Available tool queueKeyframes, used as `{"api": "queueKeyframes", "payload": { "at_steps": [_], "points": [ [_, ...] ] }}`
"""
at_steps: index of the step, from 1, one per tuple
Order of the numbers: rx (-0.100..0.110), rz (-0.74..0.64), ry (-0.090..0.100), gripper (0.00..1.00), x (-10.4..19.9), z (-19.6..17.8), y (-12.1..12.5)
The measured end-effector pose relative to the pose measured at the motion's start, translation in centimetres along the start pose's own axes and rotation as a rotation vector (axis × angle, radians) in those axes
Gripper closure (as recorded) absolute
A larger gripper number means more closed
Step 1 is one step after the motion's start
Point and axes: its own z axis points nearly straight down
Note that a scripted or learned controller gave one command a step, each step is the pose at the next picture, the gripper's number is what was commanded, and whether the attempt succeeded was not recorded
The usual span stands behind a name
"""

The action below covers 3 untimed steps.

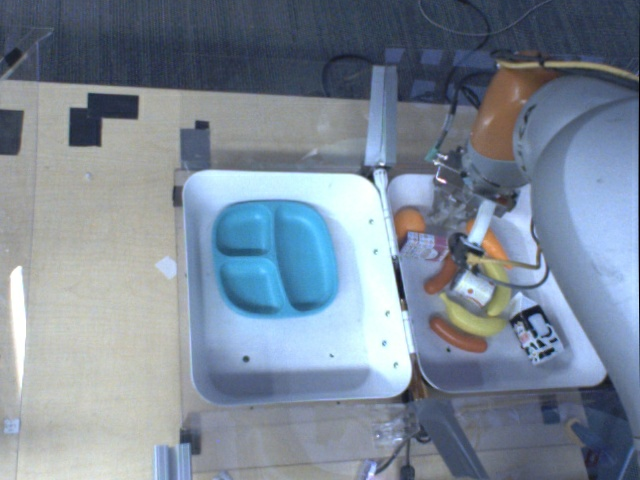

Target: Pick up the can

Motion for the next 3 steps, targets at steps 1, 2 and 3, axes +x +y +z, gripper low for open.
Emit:
{"api": "queueKeyframes", "payload": {
  "at_steps": [1,2,3],
  "points": [
    [0.001,-0.138,0.0,1.0,-0.2,0.0,0.1],
    [0.0,-0.051,0.001,1.0,-0.9,0.0,0.5],
    [0.0,-0.036,0.001,1.0,0.3,0.0,-0.1]
  ]
}}
